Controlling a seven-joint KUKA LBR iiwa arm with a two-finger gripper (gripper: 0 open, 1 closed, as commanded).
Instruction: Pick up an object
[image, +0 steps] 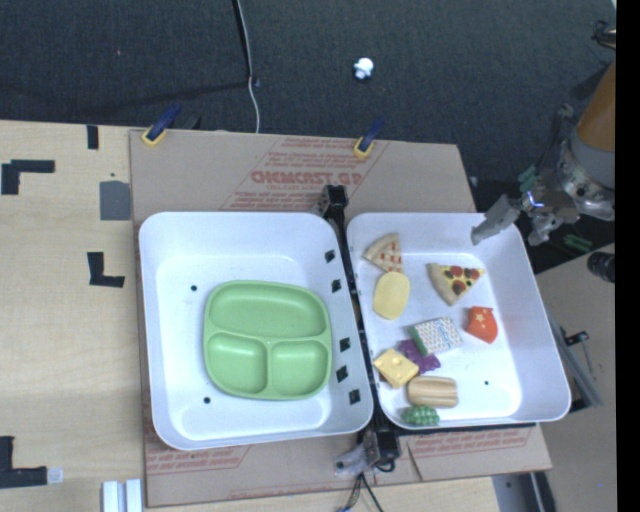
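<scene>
A: Camera view: gripper (522, 218) hangs over the right bin's (532, 300) far right corner, fingers spread, nothing between them.

B: Objects?

A: All in the right bin: pizza slice (454, 280), tomato (481, 324), yellow oval (391, 295), sandwich wedge (384, 252), cheese (396, 367), bread roll (432, 391). Green plate (267, 339) sits in the left bin (170, 250).

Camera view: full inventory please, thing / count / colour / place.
bins: 2, white, side by side on the bench
divided plate: 1, green, left bin
sandwich wedge: 1, tan, right bin, top left
yellow oval piece: 1, yellow, below the wedge
pizza slice: 1, tan with red dots, right bin, upper middle
red piece: 1, red-orange, right side
patterned block: 1, pale speckled, centre
purple piece: 1, purple, beside the block
cheese wedge: 1, yellow, lower left
bread roll: 1, tan, bottom
green piece: 1, green, bottom edge
gripper: 1, grey, over the right bin's top right corner
</scene>
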